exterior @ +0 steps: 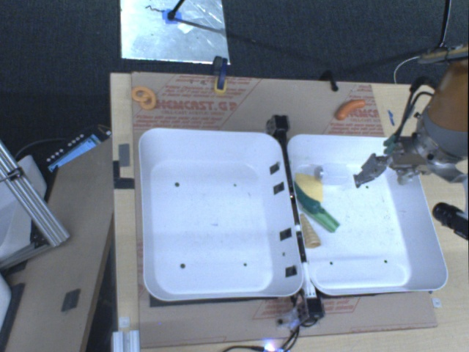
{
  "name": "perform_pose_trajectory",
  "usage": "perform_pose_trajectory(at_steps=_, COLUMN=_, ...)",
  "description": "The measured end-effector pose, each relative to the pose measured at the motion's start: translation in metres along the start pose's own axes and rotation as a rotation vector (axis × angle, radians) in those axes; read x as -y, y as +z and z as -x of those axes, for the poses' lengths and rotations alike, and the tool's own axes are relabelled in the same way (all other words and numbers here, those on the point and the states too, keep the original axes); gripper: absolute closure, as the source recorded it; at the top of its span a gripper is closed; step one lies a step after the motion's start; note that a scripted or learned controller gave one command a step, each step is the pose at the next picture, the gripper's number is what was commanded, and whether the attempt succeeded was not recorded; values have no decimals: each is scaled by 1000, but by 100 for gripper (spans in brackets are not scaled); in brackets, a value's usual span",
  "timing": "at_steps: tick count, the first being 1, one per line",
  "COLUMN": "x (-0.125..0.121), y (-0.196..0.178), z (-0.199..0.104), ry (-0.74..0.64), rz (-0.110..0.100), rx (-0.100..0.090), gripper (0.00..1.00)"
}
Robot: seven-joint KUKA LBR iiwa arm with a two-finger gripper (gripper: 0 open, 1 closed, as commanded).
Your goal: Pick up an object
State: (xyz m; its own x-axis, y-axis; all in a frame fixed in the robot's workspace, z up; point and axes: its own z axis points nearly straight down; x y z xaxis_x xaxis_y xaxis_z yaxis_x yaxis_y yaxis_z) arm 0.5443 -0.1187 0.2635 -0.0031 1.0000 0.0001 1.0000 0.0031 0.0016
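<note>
— What can you count on the bench?

— Two white bins (pixel 212 141), you'll see. Left of the gripper (pixel 364 177) lie one yellow piece (pixel 311 189), one green piece (pixel 321 215), one tan ridged piece (pixel 311 233) and one clear piece (pixel 330 173).

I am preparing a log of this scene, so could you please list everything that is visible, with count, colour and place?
bins: 2, white, side by side on the bench; left bin, right bin
yellow object: 1, yellow, right bin, by its left wall
green object: 1, green, right bin, just below the yellow one
tan object: 1, tan, right bin, below the green one
clear object: 1, transparent, right bin, near the top; hard to identify
orange ring: 1, orange, on the board above the left bin
orange sausage-shaped object: 1, orange, on the board above the right bin
clamp: 1, yellow and blue, at the board's top edge
arm: 1, grey with orange band, at the right
gripper: 1, dark, over the right bin
</note>
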Motion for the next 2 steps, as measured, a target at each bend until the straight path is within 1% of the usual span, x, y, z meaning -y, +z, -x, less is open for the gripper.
perform_pose_trajectory(at_steps=1, x=-1, y=-11, z=0, ry=-3, rz=3, rx=0, gripper=100)
perform_pose_trajectory(at_steps=2, x=-49, y=-78, z=-46, ry=-8, rz=10, rx=0, gripper=100)
